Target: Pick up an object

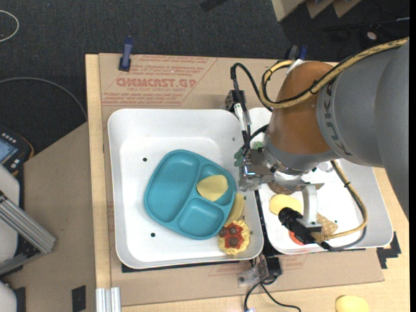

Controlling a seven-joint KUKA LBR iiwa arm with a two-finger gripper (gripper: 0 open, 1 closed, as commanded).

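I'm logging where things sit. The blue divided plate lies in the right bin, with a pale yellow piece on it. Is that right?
Not quite. The camera view shows the blue plate in the left bin, not the right one. The pale yellow piece does lie on it.

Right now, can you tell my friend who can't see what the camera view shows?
A grey arm with an orange band reaches from the right over the right bin, above some small yellow and orange things. In the left bin lies a teal divided plate with a pale yellow piece on it, and a red and yellow toy beside it.
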